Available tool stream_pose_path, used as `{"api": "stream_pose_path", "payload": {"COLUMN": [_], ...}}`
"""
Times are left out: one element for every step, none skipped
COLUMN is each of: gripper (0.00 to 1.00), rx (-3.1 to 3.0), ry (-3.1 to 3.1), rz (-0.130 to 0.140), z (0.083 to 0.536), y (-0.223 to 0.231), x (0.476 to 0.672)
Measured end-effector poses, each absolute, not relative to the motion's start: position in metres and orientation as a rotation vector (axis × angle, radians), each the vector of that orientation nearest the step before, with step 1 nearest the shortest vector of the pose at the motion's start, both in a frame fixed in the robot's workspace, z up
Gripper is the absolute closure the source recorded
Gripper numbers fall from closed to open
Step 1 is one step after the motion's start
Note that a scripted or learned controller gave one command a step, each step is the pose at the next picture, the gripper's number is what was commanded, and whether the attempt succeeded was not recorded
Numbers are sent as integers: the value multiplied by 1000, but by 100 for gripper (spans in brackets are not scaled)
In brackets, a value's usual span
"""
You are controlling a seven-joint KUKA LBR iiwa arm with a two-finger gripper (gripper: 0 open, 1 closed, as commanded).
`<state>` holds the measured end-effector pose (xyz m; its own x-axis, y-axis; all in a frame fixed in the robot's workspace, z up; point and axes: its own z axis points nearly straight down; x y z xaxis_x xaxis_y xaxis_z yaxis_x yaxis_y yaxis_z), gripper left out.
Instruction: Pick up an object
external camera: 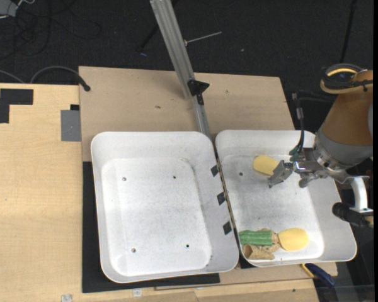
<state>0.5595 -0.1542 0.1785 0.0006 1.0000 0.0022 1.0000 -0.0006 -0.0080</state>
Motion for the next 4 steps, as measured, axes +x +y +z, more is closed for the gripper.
{"api": "stream_pose_path", "payload": {"gripper": [0,100,100,100], "rx": [-2218,-2227,-2226,-2220], "ry": [-2215,-2211,-2221,-2223], "rz": [6,3,-3,0], "z": [135,148,210,227], "y": [-152,-154,-157,-158], "x": [560,560,557,557]}}
